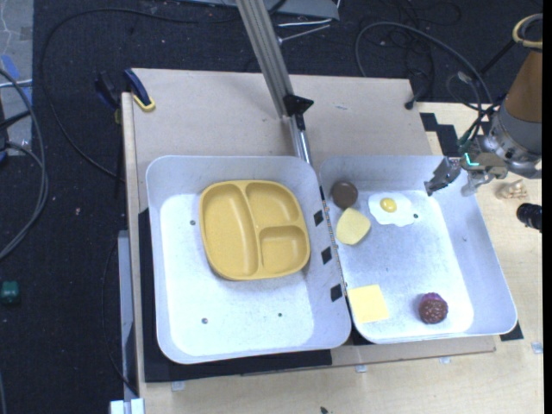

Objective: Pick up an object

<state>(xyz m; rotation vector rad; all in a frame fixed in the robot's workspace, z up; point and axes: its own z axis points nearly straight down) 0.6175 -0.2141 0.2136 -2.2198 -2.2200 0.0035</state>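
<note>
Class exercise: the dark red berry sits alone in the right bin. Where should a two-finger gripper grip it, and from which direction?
Probably straight down from above, fingers closing across the widest middle of the berry. It is small and roundish, lying on the right bin floor with open space all around it, so any closing direction should work.

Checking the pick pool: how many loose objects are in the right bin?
5. Brown round piece and pale yellow slice near the divider, fried egg at the back, yellow square front left, dark red berry front right.

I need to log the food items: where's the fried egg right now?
The fried egg lies at the right bin's far end, right of the brown ball.
</note>
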